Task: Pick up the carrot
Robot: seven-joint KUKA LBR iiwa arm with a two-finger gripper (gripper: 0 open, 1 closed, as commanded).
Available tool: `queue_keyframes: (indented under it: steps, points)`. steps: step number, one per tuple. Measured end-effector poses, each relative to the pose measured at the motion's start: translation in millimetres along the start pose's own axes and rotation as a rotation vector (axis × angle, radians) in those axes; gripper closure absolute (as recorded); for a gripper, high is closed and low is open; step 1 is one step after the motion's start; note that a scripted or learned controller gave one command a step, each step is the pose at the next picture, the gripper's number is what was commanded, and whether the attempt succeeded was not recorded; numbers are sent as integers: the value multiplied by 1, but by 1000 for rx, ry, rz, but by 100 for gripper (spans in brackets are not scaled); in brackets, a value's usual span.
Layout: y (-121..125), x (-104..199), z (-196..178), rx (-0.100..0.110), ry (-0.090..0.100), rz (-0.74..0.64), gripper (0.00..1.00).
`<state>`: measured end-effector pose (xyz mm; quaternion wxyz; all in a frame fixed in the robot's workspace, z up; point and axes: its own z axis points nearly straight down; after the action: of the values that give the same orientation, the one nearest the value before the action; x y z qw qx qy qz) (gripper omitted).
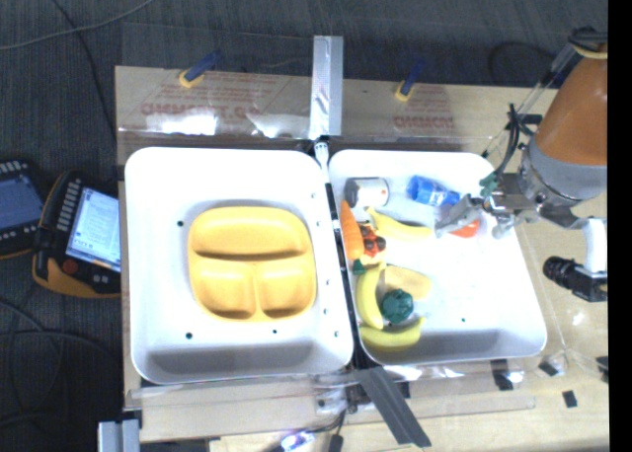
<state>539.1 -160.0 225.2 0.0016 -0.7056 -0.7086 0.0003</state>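
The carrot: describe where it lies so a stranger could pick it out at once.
Look in the right bin, along its left wall. The carrot lies there lengthwise, just below the white cylinder. It is the slim, tapered orange piece, unlike the curved yellow bananas beside it.

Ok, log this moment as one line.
task: pick carrot | carrot: right bin, left edge, not held | tool: over right bin, away from carrot

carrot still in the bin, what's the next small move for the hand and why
Probably swing the hand across to this view's left, to above the carrot. The carrot lies against the right bin's left wall beside a banana, while the hand hovers near the bin's right side, well apart from it.
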Motion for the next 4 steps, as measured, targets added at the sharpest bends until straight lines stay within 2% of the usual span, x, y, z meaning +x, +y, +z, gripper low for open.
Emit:
queue_keyframes:
  steps: [1, 2, 3, 4]
  points:
    - [-38, 7, 111, 0, 1, -229, 0]
    - [-54, -63, -127, -5, -5, -465, 0]
    - [-54, -63, -210, -5, -8, -683, 0]
    - [-52, -61, -220, -10, -10, -688, 100]
